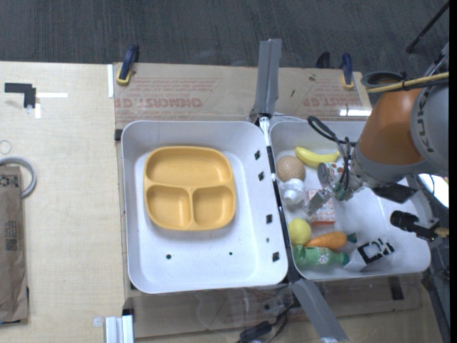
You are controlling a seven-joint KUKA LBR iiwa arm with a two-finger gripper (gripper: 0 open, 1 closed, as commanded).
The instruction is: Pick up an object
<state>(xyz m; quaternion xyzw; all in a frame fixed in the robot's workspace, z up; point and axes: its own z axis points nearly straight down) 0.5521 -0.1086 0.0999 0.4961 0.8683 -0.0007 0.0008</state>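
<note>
We see the gripper (319, 200) low in the right bin (410, 263), over a small carton (323, 207) mid-bin. We cannot tell its grip; perhaps it is reaching for that.

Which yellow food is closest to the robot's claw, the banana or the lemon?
The banana. It lies at the far end of the right bin, just up and left of the gripper. The lemon sits lower down, beside the carrot.

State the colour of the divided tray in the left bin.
Yellow-orange; the divided tray shows plainly in the camera view.
</note>
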